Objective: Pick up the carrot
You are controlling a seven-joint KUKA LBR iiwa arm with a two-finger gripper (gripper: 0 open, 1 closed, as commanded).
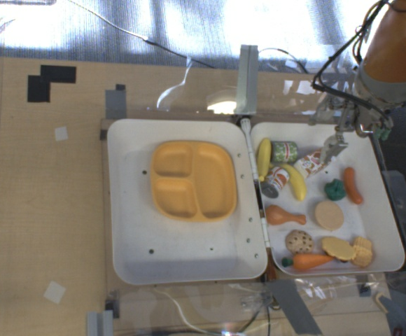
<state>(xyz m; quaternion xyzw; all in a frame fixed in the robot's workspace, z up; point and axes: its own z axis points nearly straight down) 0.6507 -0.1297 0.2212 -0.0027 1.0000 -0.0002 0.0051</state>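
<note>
Your gripper (337, 144) hangs over the far edge of the right bin (392, 247), just beside a small white and red bottle (311, 164), and you cannot tell from this slanted look whether it is released or clenched; nothing shows clearly in its grasp. You find the carrot (312, 261) well apart from it, lying flat along the near edge of that same bin, its orange body pointing toward the bin's near right corner. Just beside the carrot's tip lie a tan cracker-like piece (339, 248) and a yellow waffle-like piece (362, 251), and behind its leafy end sits a speckled cookie (299, 241). Farther back you see a drumstick (285, 215), a round tan disc (329, 215), a green item (335, 190) and a red sausage (352, 185) near the right edge. Toward the bin's left edge lie two bananas (264, 157), a green can (284, 151) and a red and white can (276, 181) on its side. On the desk's left, the other bin (129, 257) carries a yellow divided plate (192, 180) near its middle.
</note>
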